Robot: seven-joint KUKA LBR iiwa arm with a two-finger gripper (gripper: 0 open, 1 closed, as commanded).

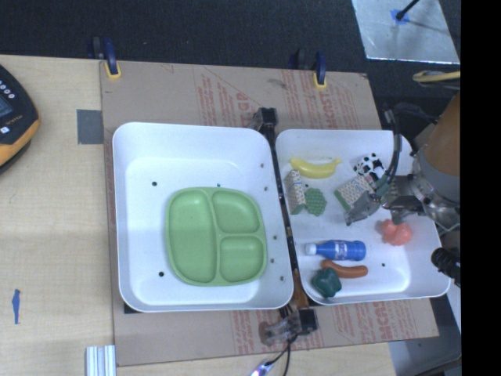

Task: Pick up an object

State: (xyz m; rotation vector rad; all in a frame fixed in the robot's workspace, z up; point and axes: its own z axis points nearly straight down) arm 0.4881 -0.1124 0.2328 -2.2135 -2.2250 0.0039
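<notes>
Reaching in from the right, the grey arm (438, 163) brings its fingers (368, 204) low over the right bin (407, 288), beside a small patterned packet (354, 188) and a black-and-white toy (366, 165). Whether the fingers are spread or closed I cannot tell. Near them lie a pink object (396, 232), a yellow banana (315, 166), a green leafy piece (315, 202) and a grey wrapper (295, 190). Toward the bin's near edge rest a blue bottle (337, 250), an orange sausage (344, 270) and a dark green lump (326, 283). The left bin (133, 210) on the counter (47, 249) holds a green divided plate (214, 236).
</notes>
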